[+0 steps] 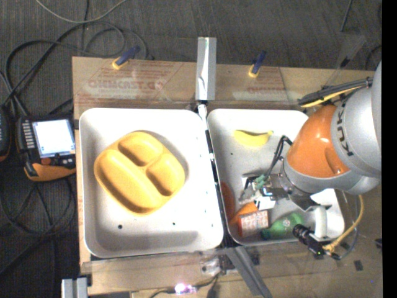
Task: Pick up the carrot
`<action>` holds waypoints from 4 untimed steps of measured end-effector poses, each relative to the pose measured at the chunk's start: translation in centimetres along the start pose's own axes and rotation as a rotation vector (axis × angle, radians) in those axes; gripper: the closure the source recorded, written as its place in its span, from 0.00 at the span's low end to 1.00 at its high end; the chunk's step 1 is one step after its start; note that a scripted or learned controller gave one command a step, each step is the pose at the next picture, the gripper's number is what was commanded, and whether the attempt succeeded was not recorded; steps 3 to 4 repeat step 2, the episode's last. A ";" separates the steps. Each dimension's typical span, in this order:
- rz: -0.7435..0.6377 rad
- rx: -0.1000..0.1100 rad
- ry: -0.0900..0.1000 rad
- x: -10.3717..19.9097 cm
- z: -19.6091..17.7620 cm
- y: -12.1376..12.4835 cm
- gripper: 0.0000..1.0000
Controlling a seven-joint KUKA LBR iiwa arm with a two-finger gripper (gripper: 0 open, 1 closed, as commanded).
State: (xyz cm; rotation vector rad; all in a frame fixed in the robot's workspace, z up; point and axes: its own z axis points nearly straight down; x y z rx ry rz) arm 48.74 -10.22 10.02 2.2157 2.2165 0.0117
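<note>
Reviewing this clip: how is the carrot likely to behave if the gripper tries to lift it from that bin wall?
The carrot looks rigid and tapered, so it may slip from a pinch. It lies along the right bin's left wall, which probably limits finger room. Its round body could roll if nudged.

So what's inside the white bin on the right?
The right white bin holds a yellow banana, an orange carrot along its left wall, an orange carton and a green bottle. The grey and orange arm covers whatever lies beneath it.

A robotics lab is indicated: a taped cardboard-topped bench (pixel 149 82) is set on dark carpet, black cables (pixel 74 33) are strewn at eleven o'clock, a lit handheld control pendant (pixel 51 138) at nine.
</note>
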 end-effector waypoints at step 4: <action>0.109 0.014 -0.001 10.8 -8.2 -0.3 1.00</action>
